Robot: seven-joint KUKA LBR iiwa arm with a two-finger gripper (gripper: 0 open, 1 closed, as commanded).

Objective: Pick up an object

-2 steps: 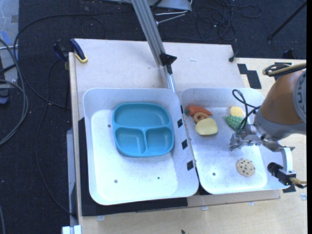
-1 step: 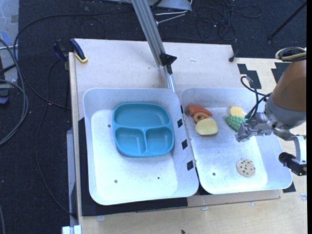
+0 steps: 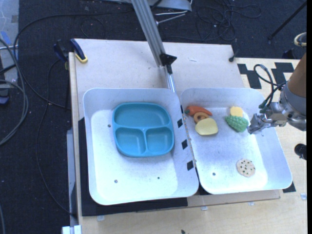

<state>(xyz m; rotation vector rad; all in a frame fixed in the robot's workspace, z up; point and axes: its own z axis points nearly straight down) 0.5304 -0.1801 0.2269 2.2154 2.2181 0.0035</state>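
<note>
My gripper (image 3: 255, 125) hangs over the right bin's (image 3: 273, 150) right edge, just beside the green toy (image 3: 237, 124); grip unclear. Bare floor lies nearer, around the cookie (image 3: 245, 167).

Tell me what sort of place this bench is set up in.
Most likely a robotics lab or test workshop. Cables trail loose over the dark floor, a metal pole on a stand leans over the bench, and toy food and a blue divided plate lie in two white bins beside the arm's gripper.
</note>
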